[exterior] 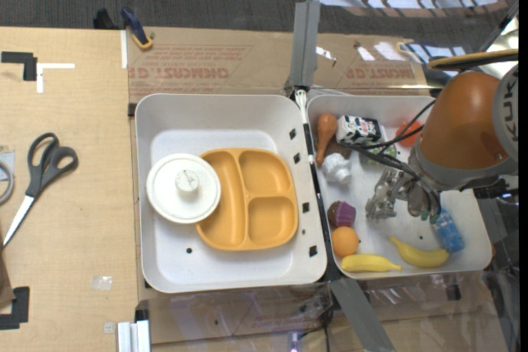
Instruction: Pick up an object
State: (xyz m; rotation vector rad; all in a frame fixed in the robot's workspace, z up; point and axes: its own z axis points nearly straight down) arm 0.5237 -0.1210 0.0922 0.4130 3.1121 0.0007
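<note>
My gripper [384,200] hangs low inside the right bin [474,260], over bare floor near the bin's middle, below the orange wrist band. Around it lie a purple object [342,214] to its left, an orange fruit [345,241], two yellow bananas [370,263] [419,253] along the front wall, and a blue bottle [450,232] to its right. Farther back sit a white object [337,167], an orange carrot-like piece [327,129] and a black-and-white packet [359,129]. Nothing shows as held.
The left bin [157,260] holds a yellow divided plate [247,202] and a round white lid [183,187]. Scissors [41,169] lie on the wooden bench at the far left. A red item [408,132] peeks out beside the arm.
</note>
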